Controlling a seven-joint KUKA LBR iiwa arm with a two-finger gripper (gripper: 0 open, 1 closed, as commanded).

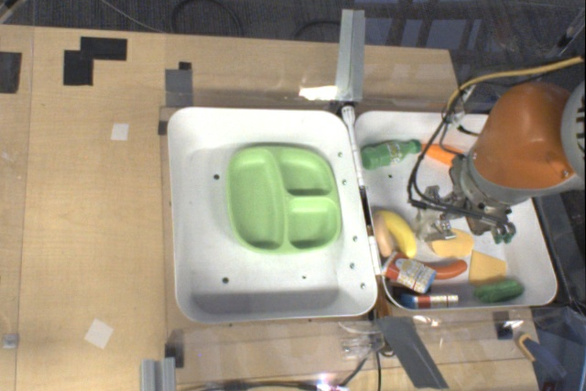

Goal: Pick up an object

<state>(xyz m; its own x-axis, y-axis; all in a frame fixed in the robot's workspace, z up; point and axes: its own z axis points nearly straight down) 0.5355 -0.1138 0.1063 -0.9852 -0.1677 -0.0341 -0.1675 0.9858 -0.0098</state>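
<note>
Nearest the camera, just nearer than the banana (396, 233), lie a pen-like stick (430, 298) and a small printed box (412, 273). A red sausage (441, 268) sits beside the box, and a dark green pickle-shaped piece (499, 291) lies further off on the side away from the banana. All of these rest on the floor of the right bin (548, 287). A yellow wedge (486, 266) and a paler yellow slab (451, 244) lie just beside the banana on the arm's side. The gripper (462, 220) hangs directly over that slab, low in the bin, under the orange band. From this angle it cannot be told how far it is open, or whether it has hold of anything. Every object looks to be resting in the bin, so I judge that the pick is not yet made: the reach is done, while the grasp and the lift remain. Beyond the banana lie a green bottle (391, 153) and an orange piece (439, 155). To the banana's other side, the left bin (183, 224) holds a green divided plate (282, 197).
</note>
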